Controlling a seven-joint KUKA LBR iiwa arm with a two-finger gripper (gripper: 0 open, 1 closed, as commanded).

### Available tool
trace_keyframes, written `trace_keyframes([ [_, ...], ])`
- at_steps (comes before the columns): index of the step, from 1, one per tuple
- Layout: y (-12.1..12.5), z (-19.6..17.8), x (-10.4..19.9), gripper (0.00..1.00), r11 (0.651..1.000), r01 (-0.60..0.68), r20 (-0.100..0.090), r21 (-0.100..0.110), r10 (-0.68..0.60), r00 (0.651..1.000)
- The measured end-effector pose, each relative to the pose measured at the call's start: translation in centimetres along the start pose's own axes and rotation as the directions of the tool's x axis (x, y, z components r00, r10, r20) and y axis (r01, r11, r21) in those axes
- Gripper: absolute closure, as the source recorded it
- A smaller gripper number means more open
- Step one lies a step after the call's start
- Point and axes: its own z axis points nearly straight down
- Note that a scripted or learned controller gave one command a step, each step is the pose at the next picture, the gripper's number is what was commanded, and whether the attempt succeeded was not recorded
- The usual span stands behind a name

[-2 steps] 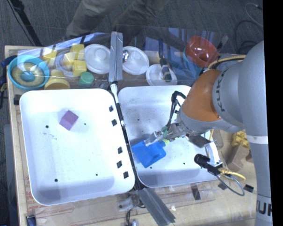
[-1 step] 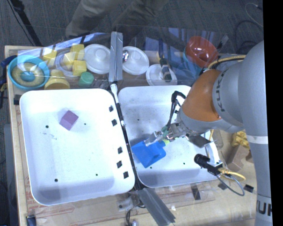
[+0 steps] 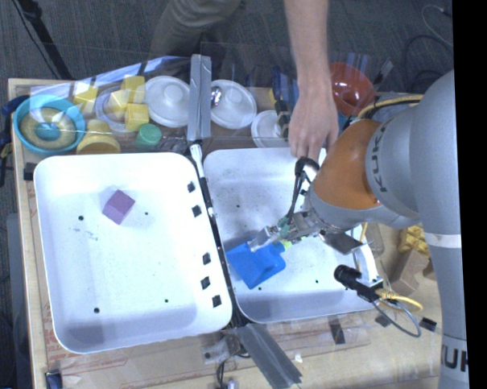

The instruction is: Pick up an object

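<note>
The blue block (image 3: 257, 264) lay in the right bin (image 3: 243, 173), near the bin's left wall and toward its front edge. It was a bright, solid blue, chunky and roughly boxy, with an uneven outline and a darker notch on its right side. It rested flat on the white floor of the bin. The gripper (image 3: 271, 236) sat low over the block's upper edge, touching or just above it; whether its jaws were apart or together could not be made out, and the block was not seen between them. The grey arm (image 3: 419, 166) with its orange band (image 3: 347, 173) reached in from the right. A person's hand (image 3: 311, 129) hung over the back rim of the right bin, just beside the arm. In the left bin (image 3: 72, 334) a small purple cube (image 3: 118, 205) lay alone, well apart from the block. Cups and lids (image 3: 168, 100) were crowded behind both bins.
</note>
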Motion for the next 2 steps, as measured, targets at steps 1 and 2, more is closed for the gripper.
trace_keyframes([
  [1,-0.4,0.7,0.4,0.00,1.000,0.001,-0.012,0.016,-0.001,1.000],
  [2,9.1,0.4,3.8,0.00,0.995,0.098,0.000,0.008,-0.098,0.995],
])
